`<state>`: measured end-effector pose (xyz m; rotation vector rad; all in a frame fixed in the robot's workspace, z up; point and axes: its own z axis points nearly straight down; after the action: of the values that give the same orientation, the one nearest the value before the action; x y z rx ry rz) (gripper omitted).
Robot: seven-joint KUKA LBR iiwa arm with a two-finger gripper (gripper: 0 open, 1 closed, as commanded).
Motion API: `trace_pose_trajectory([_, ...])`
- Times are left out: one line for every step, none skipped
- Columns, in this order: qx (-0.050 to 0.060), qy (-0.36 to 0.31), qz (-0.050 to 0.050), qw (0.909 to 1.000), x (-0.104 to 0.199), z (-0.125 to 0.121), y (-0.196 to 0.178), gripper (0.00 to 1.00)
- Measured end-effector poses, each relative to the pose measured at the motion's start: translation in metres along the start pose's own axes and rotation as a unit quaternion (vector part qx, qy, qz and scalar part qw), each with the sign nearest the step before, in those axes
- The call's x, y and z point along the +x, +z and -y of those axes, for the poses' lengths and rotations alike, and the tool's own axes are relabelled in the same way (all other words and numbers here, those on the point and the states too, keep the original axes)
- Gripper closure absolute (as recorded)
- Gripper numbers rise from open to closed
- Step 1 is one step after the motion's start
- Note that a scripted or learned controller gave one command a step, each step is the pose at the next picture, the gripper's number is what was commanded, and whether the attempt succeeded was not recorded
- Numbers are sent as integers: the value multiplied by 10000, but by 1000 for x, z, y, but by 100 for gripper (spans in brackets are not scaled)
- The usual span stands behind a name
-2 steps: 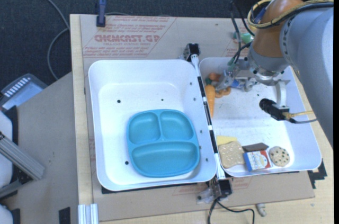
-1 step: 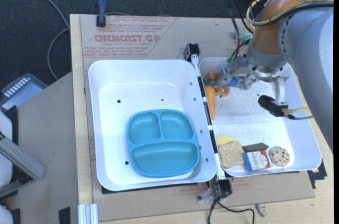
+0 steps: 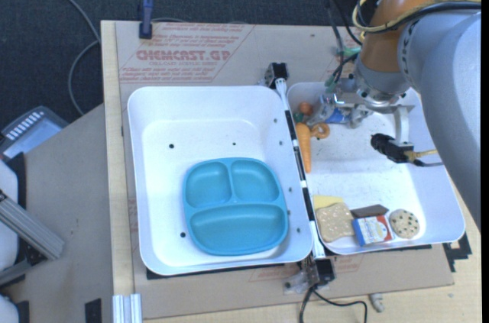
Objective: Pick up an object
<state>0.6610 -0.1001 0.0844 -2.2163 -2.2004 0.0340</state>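
While the arm (image 3: 428, 31) reaches into the right bin (image 3: 435, 192), we find the gripper (image 3: 341, 109) low at that bin's far left corner, over a small clutter of toys (image 3: 309, 110); whether it is released or clenched we cannot tell. The carrot (image 3: 304, 144) lies just beside it along the divider — light, stiff and smooth, we judge, best pinched across its thick middle. A cracker (image 3: 333, 221), box (image 3: 373, 228) and cookie (image 3: 403, 222) sit at the near edge — flat and harder to pinch. The left bin (image 3: 153, 115) holds a blue tray (image 3: 233, 203).
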Motion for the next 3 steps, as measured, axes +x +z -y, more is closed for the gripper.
trace_pose_trajectory([23,7,1,10000,0,1,-9,100])
trace_pose_trajectory([-139,-36,-14,9999,30,94,-98,100])
trace_pose_trajectory([-135,-35,-14,9999,30,94,-98,0])
